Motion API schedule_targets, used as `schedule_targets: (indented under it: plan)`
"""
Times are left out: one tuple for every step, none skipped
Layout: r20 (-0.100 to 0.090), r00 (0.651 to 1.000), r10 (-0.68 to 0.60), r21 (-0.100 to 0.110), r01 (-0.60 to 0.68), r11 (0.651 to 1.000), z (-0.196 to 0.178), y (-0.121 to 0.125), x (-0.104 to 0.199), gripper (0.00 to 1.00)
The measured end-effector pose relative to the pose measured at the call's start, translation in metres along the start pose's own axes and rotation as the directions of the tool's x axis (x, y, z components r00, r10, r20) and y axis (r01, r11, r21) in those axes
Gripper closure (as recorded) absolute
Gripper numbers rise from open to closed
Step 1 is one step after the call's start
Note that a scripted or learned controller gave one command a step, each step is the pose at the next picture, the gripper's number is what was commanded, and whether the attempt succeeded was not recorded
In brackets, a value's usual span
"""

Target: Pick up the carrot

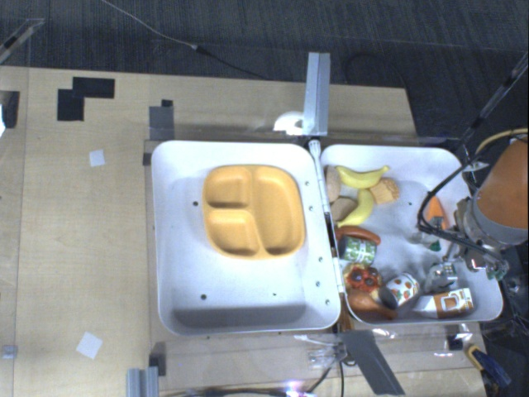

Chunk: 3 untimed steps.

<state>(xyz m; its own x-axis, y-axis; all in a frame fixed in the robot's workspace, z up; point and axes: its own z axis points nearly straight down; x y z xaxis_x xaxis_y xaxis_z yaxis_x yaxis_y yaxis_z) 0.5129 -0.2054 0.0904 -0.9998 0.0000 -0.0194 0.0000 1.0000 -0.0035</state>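
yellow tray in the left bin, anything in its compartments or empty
Empty. All three compartments of the yellow tray show bare yellow bottoms; it lies flat in the left bin.

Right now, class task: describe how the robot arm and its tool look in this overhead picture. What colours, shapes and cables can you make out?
The arm shows a rounded orange band above a grey wrist section. Below it, the tool is a small cluster of dark and silvery metal parts, too cluttered to read in detail. A black cable loops beside the arm over the right bin.
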Motion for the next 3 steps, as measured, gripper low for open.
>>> schedule_targets:
  plan:
    - [-0.005,0.901,0.434,0.001,-0.434,0.901,0.002,0.001,-0.059,0.0]
    - [-0.005,0.834,0.552,0.003,-0.552,0.834,0.0,0.036,0.019,0.0]
    - [-0.003,0.794,0.608,0.003,-0.608,0.794,0.002,0.0,-0.057,0.0]
